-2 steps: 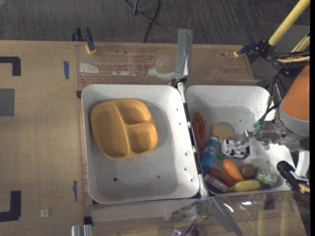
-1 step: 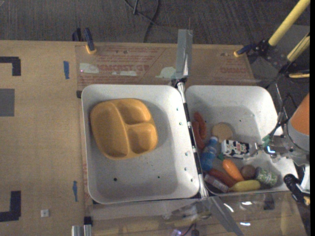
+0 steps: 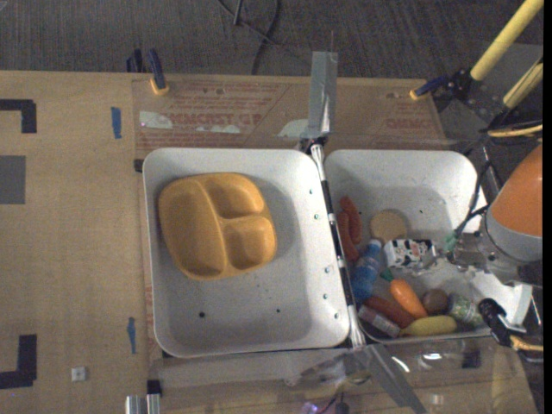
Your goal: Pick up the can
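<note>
What looks like the can (image 3: 409, 253), white with black patches, lies on its side in the middle of the right bin (image 3: 431, 175). My gripper (image 3: 455, 248) hangs low over this bin, just to the right of the can and close to its end. I see nothing held in the gripper. The grey wrist and orange band (image 3: 523, 201) reach in from the right edge.
Around the can lie a tan disc (image 3: 390, 224), red sausages (image 3: 348, 222), a blue bottle (image 3: 366, 271), a carrot (image 3: 405, 297), a banana (image 3: 429, 325), a brown piece (image 3: 435, 300) and a green item (image 3: 466, 310). The left bin (image 3: 293, 317) holds a yellow divided plate (image 3: 217, 224).
</note>
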Robot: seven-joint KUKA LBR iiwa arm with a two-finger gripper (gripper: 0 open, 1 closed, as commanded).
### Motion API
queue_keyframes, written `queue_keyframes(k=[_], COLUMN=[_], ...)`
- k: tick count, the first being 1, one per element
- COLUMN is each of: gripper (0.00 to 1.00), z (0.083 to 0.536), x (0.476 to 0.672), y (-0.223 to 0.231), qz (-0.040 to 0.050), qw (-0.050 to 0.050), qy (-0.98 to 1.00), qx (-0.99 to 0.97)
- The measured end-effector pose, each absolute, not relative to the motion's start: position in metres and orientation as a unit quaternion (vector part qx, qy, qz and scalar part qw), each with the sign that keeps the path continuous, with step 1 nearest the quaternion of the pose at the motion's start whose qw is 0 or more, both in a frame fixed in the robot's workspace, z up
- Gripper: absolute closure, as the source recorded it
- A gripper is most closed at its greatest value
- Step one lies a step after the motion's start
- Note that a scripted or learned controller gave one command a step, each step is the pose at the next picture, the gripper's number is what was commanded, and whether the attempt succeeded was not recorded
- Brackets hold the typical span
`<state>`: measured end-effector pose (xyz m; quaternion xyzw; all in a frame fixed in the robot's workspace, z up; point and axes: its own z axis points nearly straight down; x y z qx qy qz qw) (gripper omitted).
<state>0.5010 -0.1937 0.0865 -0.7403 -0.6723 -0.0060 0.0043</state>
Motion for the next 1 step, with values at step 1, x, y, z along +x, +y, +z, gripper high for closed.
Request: queue_keyframes(k=[1], gripper=[1.0], z=[0.0968], x=[0.5011], y=[-0.1964], qz=[-0.0051], qw=[0.001], qy=[-0.671], qx=[-0.741])
